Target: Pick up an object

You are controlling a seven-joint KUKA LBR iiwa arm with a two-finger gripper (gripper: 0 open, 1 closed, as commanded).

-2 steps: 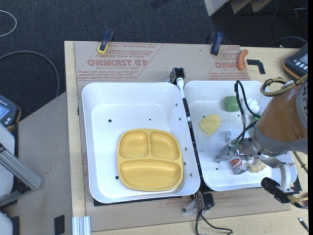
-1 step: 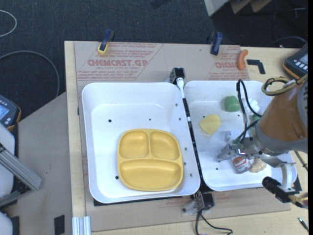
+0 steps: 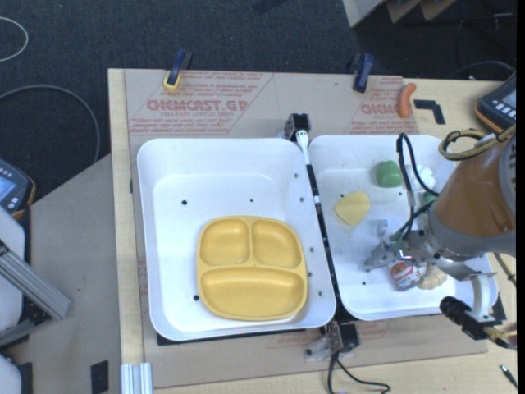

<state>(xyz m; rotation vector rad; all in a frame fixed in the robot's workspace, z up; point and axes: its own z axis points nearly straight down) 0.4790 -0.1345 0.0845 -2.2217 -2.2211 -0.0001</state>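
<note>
My gripper (image 3: 381, 246) is low in the right bin (image 3: 361, 298), near its middle, and the grey arm with its orange band comes in from the right. Its two metal fingers (image 3: 375, 260) stand apart, so it is open, with nothing between them. A small red and white object (image 3: 402, 275) lies just right of the fingertips, partly under the wrist, with a beige lump (image 3: 431, 280) beside it. A pale yellow piece (image 3: 353, 208) lies up and left of the gripper. A green ball-like object (image 3: 387, 173) and a small white item (image 3: 424, 176) sit near the far wall.
The left bin (image 3: 164, 220) bears a yellow divided plate (image 3: 251, 267). A black cable (image 3: 405, 167) hangs over the right bin's far side. An orange object (image 3: 404, 101) lies on the cardboard behind the bins. Clamps hold the bench's far edge.
</note>
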